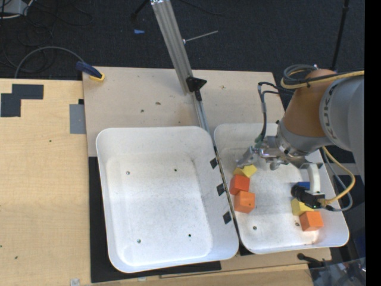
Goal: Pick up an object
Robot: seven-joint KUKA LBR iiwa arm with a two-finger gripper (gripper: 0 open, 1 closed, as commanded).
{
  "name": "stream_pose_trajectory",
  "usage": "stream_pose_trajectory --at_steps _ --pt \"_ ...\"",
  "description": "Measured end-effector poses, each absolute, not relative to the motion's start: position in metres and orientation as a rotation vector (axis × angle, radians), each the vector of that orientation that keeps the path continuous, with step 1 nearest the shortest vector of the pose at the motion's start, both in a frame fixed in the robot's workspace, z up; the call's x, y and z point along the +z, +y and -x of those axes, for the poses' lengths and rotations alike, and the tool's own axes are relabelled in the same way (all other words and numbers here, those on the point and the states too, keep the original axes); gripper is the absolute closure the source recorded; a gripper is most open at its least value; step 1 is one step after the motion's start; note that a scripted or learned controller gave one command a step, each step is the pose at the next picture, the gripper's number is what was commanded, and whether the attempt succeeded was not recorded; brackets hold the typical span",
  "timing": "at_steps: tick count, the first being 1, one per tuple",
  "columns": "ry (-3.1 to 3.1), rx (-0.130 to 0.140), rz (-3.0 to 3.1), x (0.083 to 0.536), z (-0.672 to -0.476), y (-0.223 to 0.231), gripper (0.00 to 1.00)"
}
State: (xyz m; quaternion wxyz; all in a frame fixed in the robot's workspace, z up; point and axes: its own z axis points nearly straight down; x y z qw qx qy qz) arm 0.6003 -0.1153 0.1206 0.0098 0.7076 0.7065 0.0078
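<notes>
I see the arm (321, 109) reaching in at right of frame, the gripper (253, 155) low over the right bin (280, 234), upper left part. Fingers: I cannot tell if open or closed. Just below it, a yellow block (248, 171), then 2 orange blocks (240, 183) (244, 202) touching. Lower right: a yellow piece (299, 207) and orange block (311, 220). The left bin (113, 159) sits left.

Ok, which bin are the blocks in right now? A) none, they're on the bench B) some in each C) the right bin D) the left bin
C: the orange blocks and yellow blocks all lie in the right bin, under the arm; the left bin shows just bare white floor.
</notes>
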Motion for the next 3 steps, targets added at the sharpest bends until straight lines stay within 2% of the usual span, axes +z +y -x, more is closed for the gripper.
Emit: stream_pose_trajectory --at_steps 3 --pt "2.208 0.021 -2.21 0.1153 -0.6041 -0.1117 0.0"
